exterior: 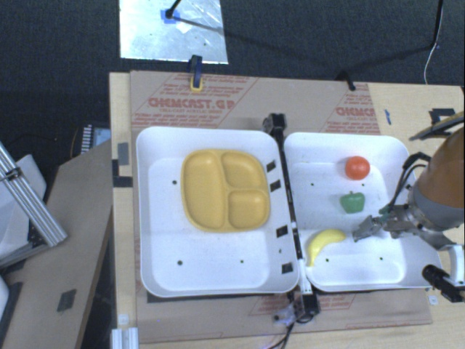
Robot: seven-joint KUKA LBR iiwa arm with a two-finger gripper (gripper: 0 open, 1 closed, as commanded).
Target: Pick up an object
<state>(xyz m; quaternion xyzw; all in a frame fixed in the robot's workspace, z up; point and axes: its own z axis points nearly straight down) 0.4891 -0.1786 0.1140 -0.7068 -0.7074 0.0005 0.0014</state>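
Note:
The right bin (pixel 378 271) holds three small things. An orange-red tomato-like ball (pixel 357 167) lies toward the back. A green pepper (pixel 352 202) sits just in front of it. A yellow banana (pixel 323 243) curves along the bin's front left, near the divider. My gripper (pixel 368 228) reaches in from the right, low over the bin floor, between the pepper and the banana. Its grey tip is just right of the banana's end and below the pepper. Nothing shows between the fingers.
The left bin (pixel 160 267) carries a yellow three-compartment plate (pixel 224 190). A black divider strip (pixel 285 202) runs between the bins. The arm's orange band (pixel 445 174) and grey wrist hang over the right bin's right edge. Cardboard (pixel 240 100) lies under both bins.

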